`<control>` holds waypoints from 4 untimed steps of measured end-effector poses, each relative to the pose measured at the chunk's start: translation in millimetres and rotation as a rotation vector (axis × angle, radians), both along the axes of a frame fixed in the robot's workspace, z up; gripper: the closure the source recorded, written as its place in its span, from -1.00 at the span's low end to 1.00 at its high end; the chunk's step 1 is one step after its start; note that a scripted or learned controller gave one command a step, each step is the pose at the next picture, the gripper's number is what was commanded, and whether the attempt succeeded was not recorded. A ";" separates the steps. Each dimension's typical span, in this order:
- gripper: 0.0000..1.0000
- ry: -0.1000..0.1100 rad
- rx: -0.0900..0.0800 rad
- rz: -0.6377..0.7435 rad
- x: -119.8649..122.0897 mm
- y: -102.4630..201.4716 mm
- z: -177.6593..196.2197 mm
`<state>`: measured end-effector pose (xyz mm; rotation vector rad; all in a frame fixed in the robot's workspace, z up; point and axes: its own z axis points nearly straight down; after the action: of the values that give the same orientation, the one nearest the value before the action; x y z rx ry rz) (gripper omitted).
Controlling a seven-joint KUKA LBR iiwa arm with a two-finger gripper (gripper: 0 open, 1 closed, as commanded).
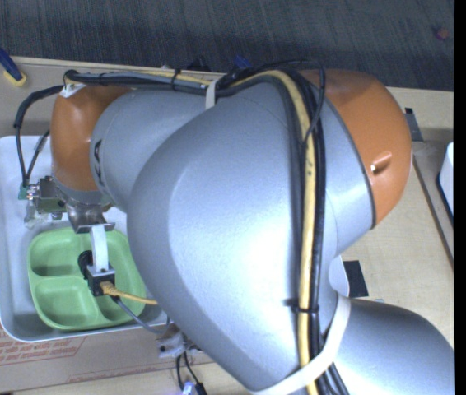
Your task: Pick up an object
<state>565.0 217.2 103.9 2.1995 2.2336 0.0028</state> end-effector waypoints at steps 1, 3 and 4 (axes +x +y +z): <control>-1.00 0.008 0.003 -0.009 -66.1 0.1 -12.1; -1.00 0.005 0.001 -0.005 -64.7 0.0 -1.4; 1.00 0.004 0.000 0.001 -63.7 0.8 9.4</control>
<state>501.2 218.0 113.2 2.2004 2.2367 -0.0008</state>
